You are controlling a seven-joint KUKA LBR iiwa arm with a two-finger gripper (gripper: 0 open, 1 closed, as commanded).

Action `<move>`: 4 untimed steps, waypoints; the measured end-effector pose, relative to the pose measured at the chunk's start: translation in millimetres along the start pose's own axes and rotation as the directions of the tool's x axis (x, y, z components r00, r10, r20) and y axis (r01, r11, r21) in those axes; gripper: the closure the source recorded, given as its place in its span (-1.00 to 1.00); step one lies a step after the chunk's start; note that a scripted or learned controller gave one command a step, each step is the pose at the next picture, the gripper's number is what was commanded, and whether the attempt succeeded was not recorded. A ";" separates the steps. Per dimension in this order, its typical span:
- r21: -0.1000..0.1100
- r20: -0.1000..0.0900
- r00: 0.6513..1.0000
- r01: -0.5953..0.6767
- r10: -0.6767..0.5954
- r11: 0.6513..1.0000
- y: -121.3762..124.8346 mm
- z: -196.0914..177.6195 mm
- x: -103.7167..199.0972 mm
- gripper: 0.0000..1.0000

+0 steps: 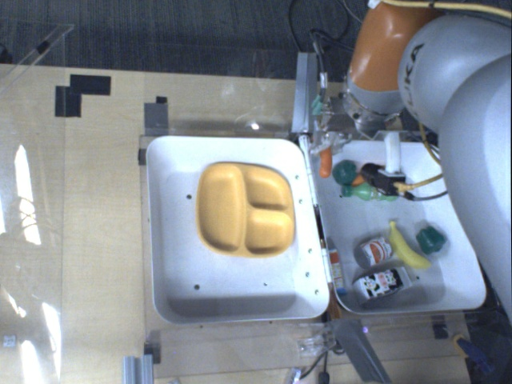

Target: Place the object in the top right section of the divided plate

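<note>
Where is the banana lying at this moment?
The banana lies in the right bin, in its lower half, between a small can on its left and a green object on its right.

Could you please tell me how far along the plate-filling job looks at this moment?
Done: nothing yet; the yellow divided plate in the left bin has nothing in it. In hand: the gripper is over the right bin's top-left corner, by an orange object. Left: grasping and placing.

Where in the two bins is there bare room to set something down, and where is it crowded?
Free: the yellow divided plate has all three sections bare, and the left bin floor rings it. Crowded: the right bin, with banana, can, carton, green items and the arm over its upper half.
</note>
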State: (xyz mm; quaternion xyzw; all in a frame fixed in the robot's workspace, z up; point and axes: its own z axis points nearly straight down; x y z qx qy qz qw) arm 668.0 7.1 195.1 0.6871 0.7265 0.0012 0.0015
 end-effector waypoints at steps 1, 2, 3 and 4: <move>0.000 -0.002 0.996 0.092 -0.092 0.996 -69.9 9.7 44.6 1.00; -0.001 -0.001 0.999 -0.033 0.033 0.999 -50.7 -27.3 35.6 1.00; 0.002 -0.002 0.998 0.067 -0.067 0.998 -117.1 4.8 57.6 1.00; 0.001 -0.001 0.998 0.066 -0.066 0.998 -117.0 4.6 57.2 -1.00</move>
